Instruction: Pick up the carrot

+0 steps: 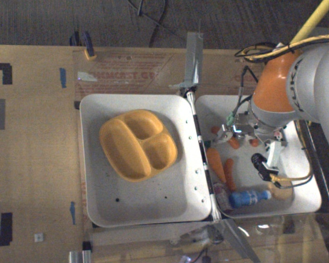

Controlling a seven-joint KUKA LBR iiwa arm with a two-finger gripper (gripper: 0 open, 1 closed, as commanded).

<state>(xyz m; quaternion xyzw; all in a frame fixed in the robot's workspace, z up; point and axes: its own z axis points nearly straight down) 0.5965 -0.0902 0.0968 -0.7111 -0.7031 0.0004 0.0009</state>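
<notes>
At the bottom of the right-hand shallow white bin, at about 6 o'clock within it, a clear plastic bottle with a blue cap and label lies on its side, and a pale tan rounded piece sits just at its 3 o'clock end. Up from the bottle, near the bin's left wall at about 9 o'clock, lies the long orange carrot, tapering toward the bottle; a smaller orange carrot-like piece lies just beside it at its 3 o'clock side.

Above these the grey arm with its orange band reaches in from 3 o'clock and bends down over the middle of the right bin. The hand hangs at the arm's lower end, at about 1 o'clock from the long carrot and apart from it. Whether it is spread or pressed together cannot be told, as the wrist hardware covers it. Small orange-red bits lie around it. A black cable end dangles below the wrist.

Across the metal divider, the left white bin holds a yellow three-compartment plastic dish toward its 11 o'clock half. Both bins rest on the brown cardboard-covered table, which carries blue tape marks.
</notes>
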